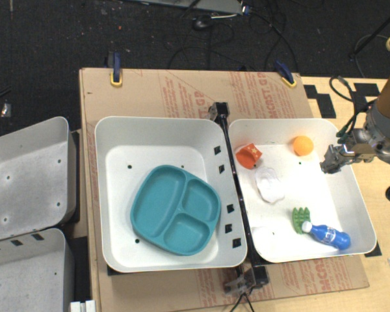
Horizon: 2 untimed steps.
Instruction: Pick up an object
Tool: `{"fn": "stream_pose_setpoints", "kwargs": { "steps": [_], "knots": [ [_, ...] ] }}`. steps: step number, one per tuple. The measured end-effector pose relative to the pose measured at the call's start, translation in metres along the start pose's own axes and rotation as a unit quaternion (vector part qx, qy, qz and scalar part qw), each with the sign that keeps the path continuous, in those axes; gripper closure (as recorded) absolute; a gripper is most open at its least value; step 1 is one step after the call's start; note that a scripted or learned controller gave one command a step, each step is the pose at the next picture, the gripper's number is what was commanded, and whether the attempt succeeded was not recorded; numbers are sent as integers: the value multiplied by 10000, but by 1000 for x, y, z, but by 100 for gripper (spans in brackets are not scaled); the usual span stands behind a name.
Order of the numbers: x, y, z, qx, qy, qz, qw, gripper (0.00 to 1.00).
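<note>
The arm reaches in from the right, and its end effector [331,159] hangs at the right-hand rim of the right bin [361,194], with nothing seen between its tips; it is small and dark against the rim, so I cannot tell whether it is open or closed. This looks like the approach step, with no object chosen or gripped yet. The candidates all lie in the right bin: an orange ball [303,145] near the top wall, just beside the end effector and the closest thing to it; a small orange-red cup [248,155] lying tilted near the divider; a pale, see-through piece [270,186], perhaps a lid or cup, near the middle of the floor; a green toy [301,218] toward the lower part; and a blue bottle [327,235] with a white cap touching or just beside that green toy. The left bin [110,174] carries a teal divided plate [175,209], well apart from the arm. The next move calls for centring over one object, most likely the ball, descending with the tips spread either side of it, and closing squarely; a round ball may roll away if touched off-centre, and the nearby wall leaves little room on that side.
</note>
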State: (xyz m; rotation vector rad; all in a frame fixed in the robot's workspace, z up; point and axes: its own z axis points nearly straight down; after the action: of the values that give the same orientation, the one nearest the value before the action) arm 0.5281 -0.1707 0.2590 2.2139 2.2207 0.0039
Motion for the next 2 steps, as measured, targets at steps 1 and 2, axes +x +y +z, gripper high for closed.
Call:
{"fn": "stream_pose_setpoints", "kwargs": {
  "steps": [1, 2],
  "knots": [
    [43, 1, 8, 32, 16, -16, 10000, 100],
    [96, 5, 22, 37, 22, -24, 10000, 100]
  ]
}}
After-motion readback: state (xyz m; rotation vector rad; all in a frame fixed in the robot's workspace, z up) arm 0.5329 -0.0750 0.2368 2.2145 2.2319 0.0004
